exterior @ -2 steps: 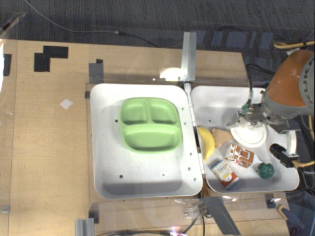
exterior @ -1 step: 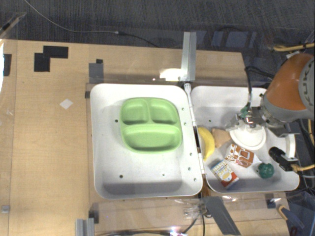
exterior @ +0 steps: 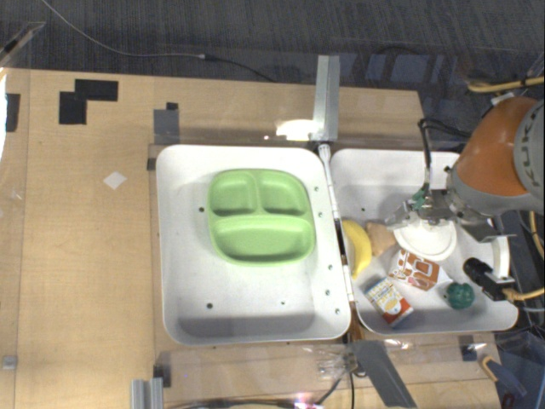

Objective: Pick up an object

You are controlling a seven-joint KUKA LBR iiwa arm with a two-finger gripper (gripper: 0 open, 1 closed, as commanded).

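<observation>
The arm reaches into the right bin point(exterior: 375, 173), its tool point(exterior: 423, 239) low over a white-and-orange carton point(exterior: 413, 269) — whether it grips anything cannot be told. Beside it lie a banana point(exterior: 358, 245), a small box point(exterior: 388, 300) and a green ball point(exterior: 460, 295). A green divided tray point(exterior: 260, 214) sits in the left bin point(exterior: 183, 254).

You see: light wooden table point(exterior: 77, 254), matt, smooth. Two shallow white plastic bins point(exterior: 183, 254), slight sheen. Green divided plastic tray point(exterior: 260, 216), smooth, matt. Printed cardboard carton point(exterior: 415, 271), glossy.
</observation>
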